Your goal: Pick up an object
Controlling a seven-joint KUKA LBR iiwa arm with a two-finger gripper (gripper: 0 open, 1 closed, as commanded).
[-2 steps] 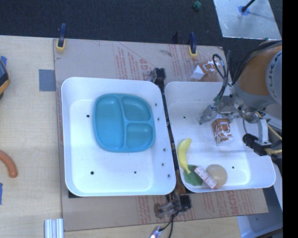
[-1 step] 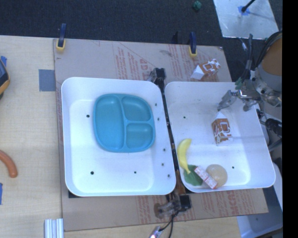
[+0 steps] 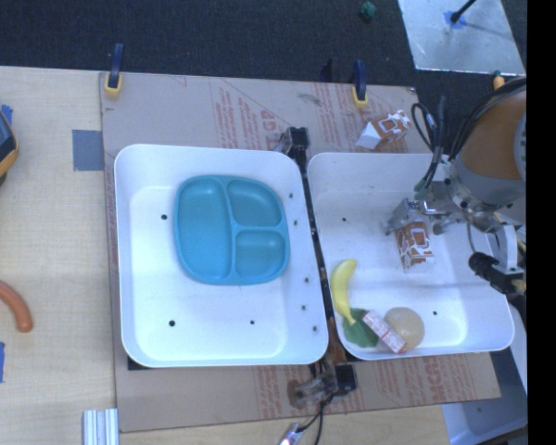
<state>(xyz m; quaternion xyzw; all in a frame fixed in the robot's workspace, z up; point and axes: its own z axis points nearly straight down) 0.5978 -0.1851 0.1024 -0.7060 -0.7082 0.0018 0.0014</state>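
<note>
Brown-and-white snack packet sits in the right bin, just under the gripper; whether it's pinched, I cannot tell. Looks light, crinkly and slippery, so take it across its narrow middle, I'd say.

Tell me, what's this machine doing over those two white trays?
A robot arm reaches in from the right over the right-hand bin, trying to pick something up. Its hand sits just above a small brown-and-white packet; whether it actually grips the packet can't be told from here. Near that bin's front edge lie a banana, a pale round item and another small wrapped piece. The left bin holds a blue divided plate. A sausage lies on the bench outside the bins.
</note>
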